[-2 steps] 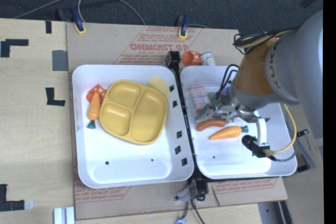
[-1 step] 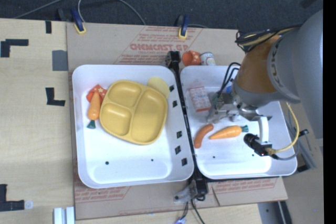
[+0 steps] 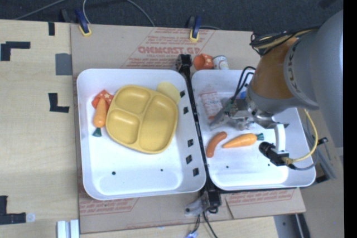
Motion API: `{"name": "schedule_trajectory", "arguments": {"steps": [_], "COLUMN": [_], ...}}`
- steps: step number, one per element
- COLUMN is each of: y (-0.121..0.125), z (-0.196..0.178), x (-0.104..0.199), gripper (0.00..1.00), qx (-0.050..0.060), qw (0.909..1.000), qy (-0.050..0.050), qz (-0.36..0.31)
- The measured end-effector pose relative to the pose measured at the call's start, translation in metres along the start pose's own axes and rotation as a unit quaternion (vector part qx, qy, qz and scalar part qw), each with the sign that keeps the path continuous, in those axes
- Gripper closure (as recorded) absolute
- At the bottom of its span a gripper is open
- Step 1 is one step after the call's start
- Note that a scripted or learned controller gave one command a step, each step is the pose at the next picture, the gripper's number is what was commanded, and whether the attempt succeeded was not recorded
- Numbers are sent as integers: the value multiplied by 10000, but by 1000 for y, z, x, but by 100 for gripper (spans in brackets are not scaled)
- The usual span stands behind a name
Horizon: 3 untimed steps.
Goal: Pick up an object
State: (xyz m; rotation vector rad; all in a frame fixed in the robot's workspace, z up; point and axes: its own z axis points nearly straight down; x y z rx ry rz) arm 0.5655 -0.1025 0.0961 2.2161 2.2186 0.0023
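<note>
Carrot [image 3: 240, 141] lies just below the gripper [image 3: 230, 113], untouched, in the right bin [image 3: 262, 175].

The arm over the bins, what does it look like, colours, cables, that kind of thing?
The arm is thick and rounded, smooth grey, with a broad orange band above the wrist. Black cables loop beside the band, and a yellow cable curves out to a black plug. The end effector is a cluster of grey metal parts; its details are too blurred to tell.
</note>
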Motion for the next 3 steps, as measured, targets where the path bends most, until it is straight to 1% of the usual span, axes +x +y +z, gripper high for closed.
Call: {"name": "schedule_trajectory", "arguments": {"steps": [1, 2, 3], "y": [-46, -46, -26], "z": [9, -1, -88], "x": [5, 5, 93], "gripper": [0, 100, 100], "qx": [-3, -5, 29], "qw": [10000, 10000, 10000], "qy": [6, 1, 18], "qz": [2, 3, -6]}}
